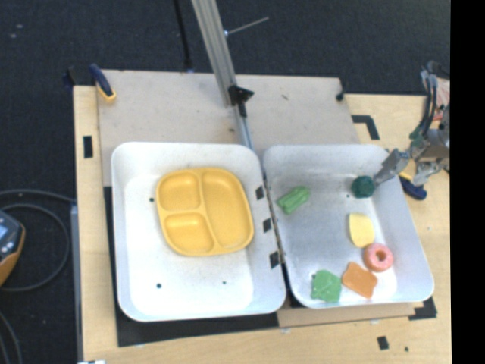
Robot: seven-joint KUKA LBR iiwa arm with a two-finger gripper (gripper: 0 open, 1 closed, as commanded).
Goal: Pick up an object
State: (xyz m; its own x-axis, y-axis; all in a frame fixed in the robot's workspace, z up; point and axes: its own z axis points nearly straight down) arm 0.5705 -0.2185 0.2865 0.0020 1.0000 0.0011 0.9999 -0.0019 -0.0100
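Nearest the camera, the counter (182, 347) carries two shallow white bins side by side.

1. Left bin (136, 279): it holds a yellow divided tray (204, 209), flat at the middle, probably as a spare target. White floor is open on its near side and to its left.

2. Right bin (333, 173): the pickable items lie here, loosely scattered. From left: a green block (293, 199) by the dividing wall, a green leafy piece (326, 287) at the near edge, an orange piece (360, 280) touching it, a yellow piece (361, 230), a pink ring (379, 258), and a dark teal ball (363, 186) towards the far right.

3. Gripper (390, 165): it stands at the right rim, just beside the teal ball. Whether the fingers are open or closed cannot be told; nothing is visibly between them.

4. Clearance: the ball is close to the right wall, so approach room is judged tight. The green block has the most free floor.
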